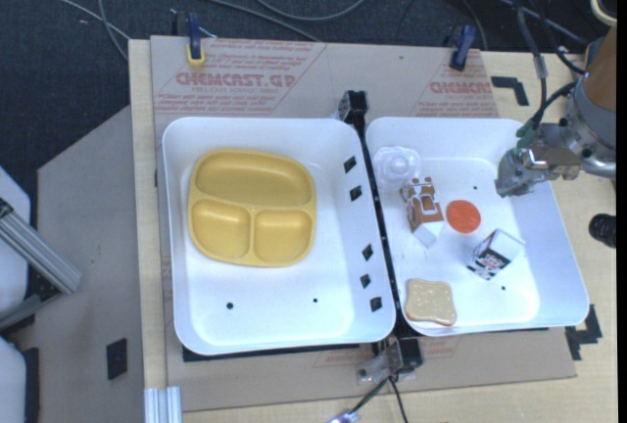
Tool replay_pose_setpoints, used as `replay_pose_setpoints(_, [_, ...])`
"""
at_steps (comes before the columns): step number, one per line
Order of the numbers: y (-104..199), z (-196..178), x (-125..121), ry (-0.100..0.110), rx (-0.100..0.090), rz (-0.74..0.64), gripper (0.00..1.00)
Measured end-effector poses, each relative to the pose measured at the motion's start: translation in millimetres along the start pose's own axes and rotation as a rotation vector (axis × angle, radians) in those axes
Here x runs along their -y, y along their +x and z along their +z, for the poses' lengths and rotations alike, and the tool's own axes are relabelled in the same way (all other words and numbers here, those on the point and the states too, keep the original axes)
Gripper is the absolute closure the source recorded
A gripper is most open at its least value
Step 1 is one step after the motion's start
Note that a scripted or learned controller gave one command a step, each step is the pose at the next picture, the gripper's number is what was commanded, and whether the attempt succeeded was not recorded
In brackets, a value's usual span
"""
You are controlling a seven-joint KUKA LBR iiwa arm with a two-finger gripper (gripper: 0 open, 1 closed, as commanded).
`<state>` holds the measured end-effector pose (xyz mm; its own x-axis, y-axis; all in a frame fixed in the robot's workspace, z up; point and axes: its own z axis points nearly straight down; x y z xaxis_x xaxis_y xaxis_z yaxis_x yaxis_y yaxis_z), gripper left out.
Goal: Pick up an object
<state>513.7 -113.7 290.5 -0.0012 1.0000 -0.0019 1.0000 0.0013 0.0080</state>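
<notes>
Right bin (549,245): bread (431,302), orange disc (463,213), cube (491,255). Claw (513,173) above bin, state indiscernible. Left bin (333,264): yellow tray (253,207).

Two white bins (196,313). One yellow divided plate (253,206). Five small items: clear cup (397,162), brown block (423,203), orange disc (463,213), small box (492,254), bread slice (430,302).

Small orange disc (463,213) lies flat in right bin (549,299).
</notes>
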Motion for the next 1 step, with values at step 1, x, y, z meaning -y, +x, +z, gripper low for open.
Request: replay_pose_setpoints(1, [0.0, -6.4, -0.7, 0.005, -0.001, 0.0, 1.0])
